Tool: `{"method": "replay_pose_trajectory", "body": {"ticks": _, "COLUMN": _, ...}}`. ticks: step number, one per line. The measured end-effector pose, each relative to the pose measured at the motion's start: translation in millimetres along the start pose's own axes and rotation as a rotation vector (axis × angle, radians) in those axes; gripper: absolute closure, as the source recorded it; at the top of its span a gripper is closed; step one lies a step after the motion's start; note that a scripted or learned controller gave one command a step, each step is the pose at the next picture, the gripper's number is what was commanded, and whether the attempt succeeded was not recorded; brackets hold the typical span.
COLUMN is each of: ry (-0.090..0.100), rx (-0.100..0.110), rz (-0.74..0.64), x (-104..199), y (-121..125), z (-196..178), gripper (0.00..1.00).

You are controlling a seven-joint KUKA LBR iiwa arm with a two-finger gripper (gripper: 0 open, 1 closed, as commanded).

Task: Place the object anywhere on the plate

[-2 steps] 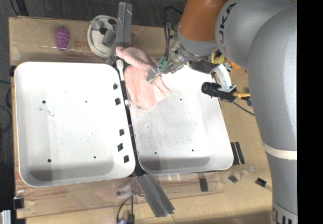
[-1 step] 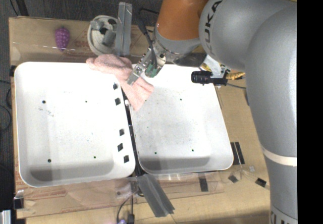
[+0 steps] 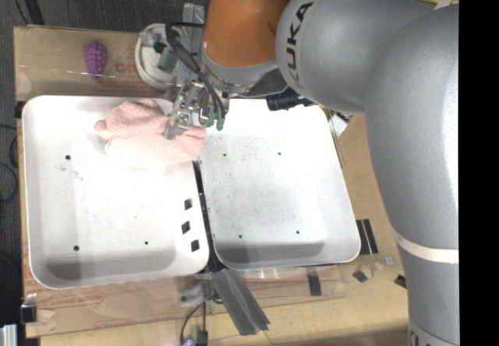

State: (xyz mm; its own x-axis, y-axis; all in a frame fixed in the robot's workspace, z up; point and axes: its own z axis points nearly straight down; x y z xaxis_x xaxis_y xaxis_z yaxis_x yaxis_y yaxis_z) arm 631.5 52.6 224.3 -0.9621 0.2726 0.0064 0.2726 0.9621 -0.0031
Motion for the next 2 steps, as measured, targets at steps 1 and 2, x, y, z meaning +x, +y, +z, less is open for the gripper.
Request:
{"method": "replay_pose_trajectory", "body": {"ticks": 1, "ry": 0.001, "rx": 0.001, "rz": -0.277, "x": 22.5, "y": 44.6, "z": -2.8, "gripper": 1.00}}
{"method": "replay_pose_trajectory", "body": {"ticks": 2, "ry": 0.001, "rx": 0.001, "rz": -0.276, "x": 22.3, "y": 44.4, "z": -3.2, "gripper": 0.00}}
